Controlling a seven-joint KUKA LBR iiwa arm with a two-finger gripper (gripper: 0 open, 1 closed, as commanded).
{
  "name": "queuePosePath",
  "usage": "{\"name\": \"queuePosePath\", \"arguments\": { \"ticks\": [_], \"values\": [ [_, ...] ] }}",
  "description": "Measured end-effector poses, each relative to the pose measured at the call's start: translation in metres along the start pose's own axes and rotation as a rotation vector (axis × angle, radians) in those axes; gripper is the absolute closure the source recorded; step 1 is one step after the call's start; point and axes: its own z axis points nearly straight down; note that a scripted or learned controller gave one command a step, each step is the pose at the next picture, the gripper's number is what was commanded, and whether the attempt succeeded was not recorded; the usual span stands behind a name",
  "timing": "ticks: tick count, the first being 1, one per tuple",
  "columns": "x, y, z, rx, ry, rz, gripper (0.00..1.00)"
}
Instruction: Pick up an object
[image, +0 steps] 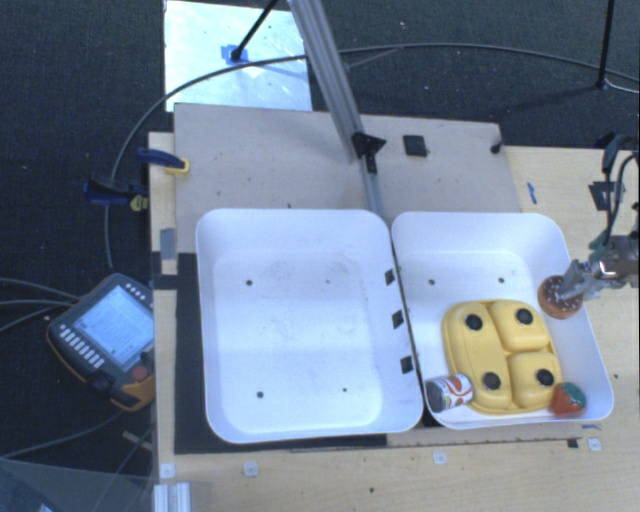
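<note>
Bright even overhead light, white bins (300, 225) slightly washed out, soft focus, faint shadows

Arm (620, 262) cut off by right edge – fingers too blurred to read | small can (449, 392) label illegible | strawberry-like toy (569, 399) blurred at bin corner

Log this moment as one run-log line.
gripper: right bin's right rim, by round brown disc | grasp: unclear | yellow four-cup tray: in bin

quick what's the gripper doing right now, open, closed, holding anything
Gripper: at the right bin's right rim, beside a small brown round thing; open or closed cannot be told.
</note>
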Motion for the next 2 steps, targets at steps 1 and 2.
{"name": "queuePosePath", "arguments": {
  "ticks": [1, 2],
  "values": [
    [0.041, 0.013, 0.014, 0.004, 0.002, -0.002, 1.0],
    [0.08, 0.035, 0.022, 0.003, 0.002, -0.003, 1.0]
  ]
}}
